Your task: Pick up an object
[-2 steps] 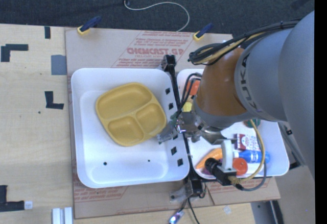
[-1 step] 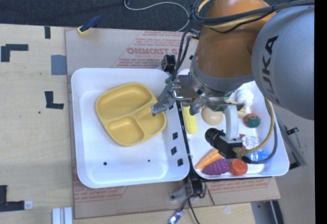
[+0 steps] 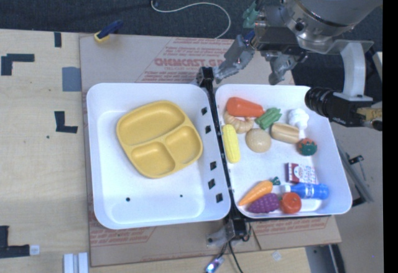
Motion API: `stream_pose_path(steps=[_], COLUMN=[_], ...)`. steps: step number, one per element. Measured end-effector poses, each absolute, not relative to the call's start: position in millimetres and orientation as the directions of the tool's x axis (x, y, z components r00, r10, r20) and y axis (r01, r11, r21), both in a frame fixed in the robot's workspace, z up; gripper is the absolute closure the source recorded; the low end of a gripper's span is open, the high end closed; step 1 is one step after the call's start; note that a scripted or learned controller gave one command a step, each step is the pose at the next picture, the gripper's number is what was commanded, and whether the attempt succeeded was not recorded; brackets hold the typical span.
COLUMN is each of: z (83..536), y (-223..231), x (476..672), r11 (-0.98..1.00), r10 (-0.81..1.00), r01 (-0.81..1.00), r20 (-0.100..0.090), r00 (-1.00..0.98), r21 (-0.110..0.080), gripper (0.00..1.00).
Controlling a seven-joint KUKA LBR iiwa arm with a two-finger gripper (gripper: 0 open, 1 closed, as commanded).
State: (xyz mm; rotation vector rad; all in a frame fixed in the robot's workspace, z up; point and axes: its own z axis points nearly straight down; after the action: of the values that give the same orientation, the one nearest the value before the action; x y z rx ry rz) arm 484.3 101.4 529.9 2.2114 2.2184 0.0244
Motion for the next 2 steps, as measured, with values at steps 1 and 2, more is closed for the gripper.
stream_pose_path(steps=[1, 2], z=[255, 410], y=[166, 185], x=[480.1, 484.4], r11=[0.004, 0.006], r10=[1.000, 1.000], r01=[1.000, 1.000], r20=[-0.006, 0.006], r00=[-0.004, -0.006], r21=[-0.018, 0.013], gripper=[0.00, 0.00])
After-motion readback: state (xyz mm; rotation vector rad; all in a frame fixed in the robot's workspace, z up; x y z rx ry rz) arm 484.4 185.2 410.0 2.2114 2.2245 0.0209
